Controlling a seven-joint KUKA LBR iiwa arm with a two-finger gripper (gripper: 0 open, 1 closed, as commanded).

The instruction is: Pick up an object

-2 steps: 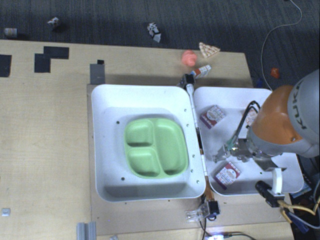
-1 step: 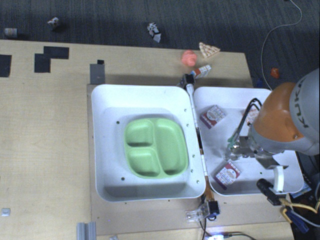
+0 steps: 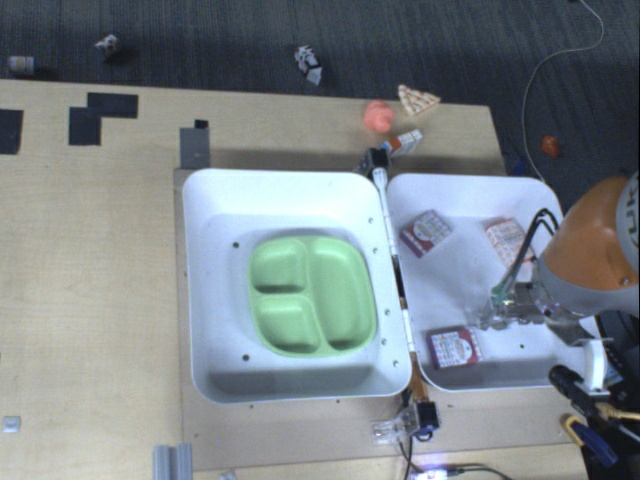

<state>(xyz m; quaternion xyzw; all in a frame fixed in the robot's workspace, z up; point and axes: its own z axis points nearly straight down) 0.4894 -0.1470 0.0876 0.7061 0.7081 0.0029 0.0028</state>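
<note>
Two shallow white bins side by side on a tan bench. Left bin (image 3: 200, 268), centre of the frame: a green divided plate (image 3: 310, 293) lying flat on its floor, three compartments facing up. Right bin (image 3: 440, 193), right of centre: three small red-and-white packets. One packet (image 3: 427, 232) near the bin's upper left; another (image 3: 506, 236) to the right of it, toward the upper right; a third, darker red (image 3: 454, 348), at the lower left, near the front wall.

Reaching in from the right edge of the frame — a grey arm with an orange band (image 3: 590, 248), black cable looping above the wrist. Gripper (image 3: 505, 308) low over the right bin's floor, between the upper-right packet and the lower-left one, just right of the latter. Cannot tell whether spread or pressed together; nothing seen pinched.

Beyond the bins at upper centre — a pink ball (image 3: 379, 117) and a wedge-shaped toy (image 3: 418, 100) near the bench's far edge.
</note>
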